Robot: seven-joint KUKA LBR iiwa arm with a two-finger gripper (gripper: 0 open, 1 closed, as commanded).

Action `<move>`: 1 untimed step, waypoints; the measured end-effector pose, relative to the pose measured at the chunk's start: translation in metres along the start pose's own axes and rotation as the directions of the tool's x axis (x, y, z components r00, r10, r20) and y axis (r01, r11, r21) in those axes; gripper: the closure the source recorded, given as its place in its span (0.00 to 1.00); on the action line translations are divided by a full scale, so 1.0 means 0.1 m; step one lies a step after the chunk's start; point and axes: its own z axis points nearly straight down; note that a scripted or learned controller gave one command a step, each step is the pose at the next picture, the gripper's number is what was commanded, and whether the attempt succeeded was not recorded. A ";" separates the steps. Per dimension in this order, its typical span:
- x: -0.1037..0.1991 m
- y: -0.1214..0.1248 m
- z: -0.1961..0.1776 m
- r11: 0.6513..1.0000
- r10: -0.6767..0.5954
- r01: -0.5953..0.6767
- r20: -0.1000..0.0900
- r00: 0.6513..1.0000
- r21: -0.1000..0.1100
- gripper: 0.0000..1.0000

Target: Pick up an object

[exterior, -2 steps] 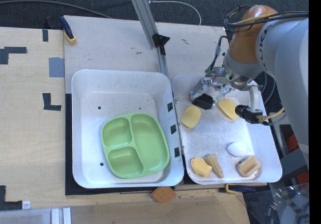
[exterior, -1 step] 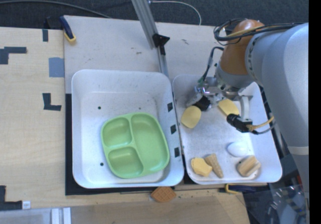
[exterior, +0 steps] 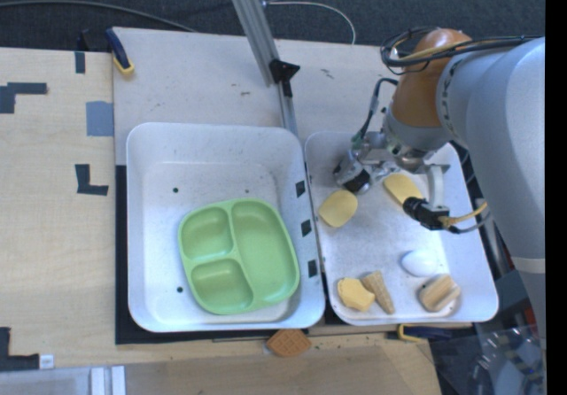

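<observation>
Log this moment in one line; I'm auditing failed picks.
gripper: low in right bin | nearest: yellow disc | green tray: left bin

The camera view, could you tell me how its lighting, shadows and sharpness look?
In the camera view the light is soft and even; the green tray casts only a faint shadow in the left bin. The whole frame is slightly soft, and the gripper over the right bin is too dark to read in detail.

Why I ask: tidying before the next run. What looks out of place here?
One brown waffle-like piece lies outside both bins, on the bench just below the seam between the left bin and right bin.
</observation>
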 end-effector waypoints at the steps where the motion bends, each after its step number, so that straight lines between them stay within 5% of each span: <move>1: 0.05 -0.04 -0.44 1.000 0.001 -0.001 0.000 1.000 -0.006 1.00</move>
